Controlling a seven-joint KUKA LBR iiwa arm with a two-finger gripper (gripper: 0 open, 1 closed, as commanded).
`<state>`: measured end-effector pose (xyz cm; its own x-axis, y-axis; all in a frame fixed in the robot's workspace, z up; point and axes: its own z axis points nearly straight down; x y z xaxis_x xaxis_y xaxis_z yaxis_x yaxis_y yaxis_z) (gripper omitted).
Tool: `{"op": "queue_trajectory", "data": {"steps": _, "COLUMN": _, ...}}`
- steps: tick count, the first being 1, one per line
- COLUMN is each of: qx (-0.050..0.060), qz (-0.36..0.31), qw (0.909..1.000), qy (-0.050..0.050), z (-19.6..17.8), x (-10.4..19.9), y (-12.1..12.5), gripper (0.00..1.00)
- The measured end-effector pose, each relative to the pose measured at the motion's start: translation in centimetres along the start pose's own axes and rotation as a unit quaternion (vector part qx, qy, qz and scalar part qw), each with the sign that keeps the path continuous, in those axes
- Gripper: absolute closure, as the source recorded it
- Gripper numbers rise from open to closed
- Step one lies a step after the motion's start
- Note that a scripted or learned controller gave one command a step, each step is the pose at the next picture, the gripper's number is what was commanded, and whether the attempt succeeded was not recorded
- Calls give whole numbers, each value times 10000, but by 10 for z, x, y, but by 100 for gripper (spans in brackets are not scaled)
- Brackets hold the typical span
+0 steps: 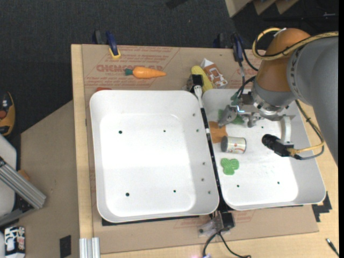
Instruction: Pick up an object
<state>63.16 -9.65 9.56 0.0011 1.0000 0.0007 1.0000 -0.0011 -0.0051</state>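
the gripper [240,113] hangs low over the back part of the right bin [279,190], below the arm's orange band [279,63]; whether it is released or clenched cannot be told from this slant, and nothing shows plainly in its grasp; just in front of it, toward the bin's left wall, lies a small silver can [234,144] on its side; an orange-brown piece [216,131] sits beside the can against the divide between the bins; a green leafy toy [230,166] lies just in front of the can; a green bit [224,113] shows near the gripper's left; the left bin [107,198] sits alongside; behind the bins, on the cardboard [80,144], lie a toy carrot [146,73], a yellow banana-like thing [202,75] and a small printed packet [215,75], well apart from the gripper.
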Motion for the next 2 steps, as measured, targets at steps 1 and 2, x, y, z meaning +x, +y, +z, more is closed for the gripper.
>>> {"op": "queue_trajectory", "data": {"steps": 1, "qx": -49, "qz": -14, "qw": 10000, "qy": -11, "z": 11, "x": 3, "y": 35, "gripper": 0}}
{"op": "queue_trajectory", "data": {"steps": 2, "qx": -54, "qz": -12, "qw": 10000, "qy": -11, "z": -1, "x": 3, "y": 34, "gripper": 100}}
